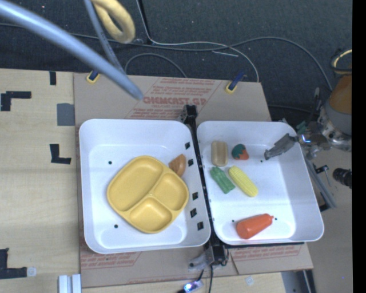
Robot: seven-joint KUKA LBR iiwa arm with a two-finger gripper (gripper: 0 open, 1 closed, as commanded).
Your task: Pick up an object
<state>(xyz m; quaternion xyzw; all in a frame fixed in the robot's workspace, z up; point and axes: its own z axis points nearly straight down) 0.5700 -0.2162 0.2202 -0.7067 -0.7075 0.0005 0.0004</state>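
The right bin holds a tan bread-like piece, a small red and green piece, a green vegetable, a yellow corn cob and an orange carrot. My gripper reaches in over the right bin's far right rim, its dark fingers pointing left toward the small red piece. Nothing is seen between the fingers. The left bin holds a yellow divided plate and a brown oval piece at the plate's upper right edge.
The two bins meet at a dark central divider. Cables run over the dark surface behind the bench. A grey pole and a yellow object hang at the upper left.
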